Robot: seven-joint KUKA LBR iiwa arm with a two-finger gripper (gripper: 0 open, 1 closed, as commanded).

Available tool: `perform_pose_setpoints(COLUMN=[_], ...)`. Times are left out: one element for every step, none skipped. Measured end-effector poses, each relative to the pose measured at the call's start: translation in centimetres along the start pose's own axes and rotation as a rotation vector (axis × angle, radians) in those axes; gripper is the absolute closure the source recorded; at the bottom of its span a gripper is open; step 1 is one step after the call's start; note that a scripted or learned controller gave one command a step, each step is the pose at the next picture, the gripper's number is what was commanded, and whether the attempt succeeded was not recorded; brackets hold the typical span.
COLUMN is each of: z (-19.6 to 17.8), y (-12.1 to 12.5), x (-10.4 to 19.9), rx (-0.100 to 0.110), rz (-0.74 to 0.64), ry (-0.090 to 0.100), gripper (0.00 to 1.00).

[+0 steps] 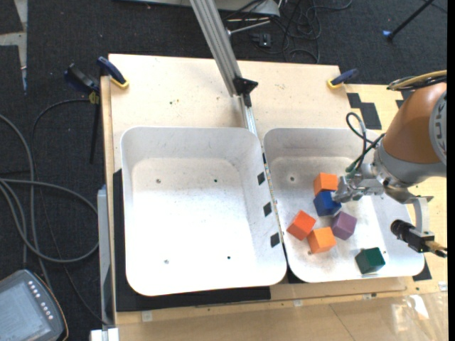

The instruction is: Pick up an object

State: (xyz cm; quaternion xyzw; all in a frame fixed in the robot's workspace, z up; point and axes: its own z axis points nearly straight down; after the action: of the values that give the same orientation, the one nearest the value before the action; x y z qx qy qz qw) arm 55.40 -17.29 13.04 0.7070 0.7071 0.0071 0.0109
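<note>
The gripper of a grey KUKA arm, its orange band bulging above the wrist, hangs low over the right-hand bin, reaching in from the bin's right side. The claw sits just beside a blue cube, its metal fingers close against the cube's upper right corner; at this slant it cannot be told how far apart the fingers stand, nor whether anything lies between them.

The blue cube, small and dark with plain faces, rests on the bin floor near the middle of the right-hand bin. An orange cube sits touching it on the far side. A purple cube lies just beside the blue cube toward the bin's front, and two more orange cubes, one reddish and one paler, lie near it toward the front and the bin's left wall. A dark green cube stands apart from the blue cube in the bin's front right corner.

A black fitting juts from the arm above the bin's right rim. The left-hand bin adjoins the right-hand bin along a shared edge, where a slanting metal rail comes down from behind the bench.
</note>
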Motion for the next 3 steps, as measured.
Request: perform_pose_setpoints(z=[-5.5,-7.1,-6.6], y=[0.3,0.4,1.1], x=[1.0,1.0,6.3], rx=[0.020,0.022,0.025], rz=[-0.004,-0.003,-0.008], ry=[0.004,0.004,0.007], gripper=[1.00,1.00,1.00])
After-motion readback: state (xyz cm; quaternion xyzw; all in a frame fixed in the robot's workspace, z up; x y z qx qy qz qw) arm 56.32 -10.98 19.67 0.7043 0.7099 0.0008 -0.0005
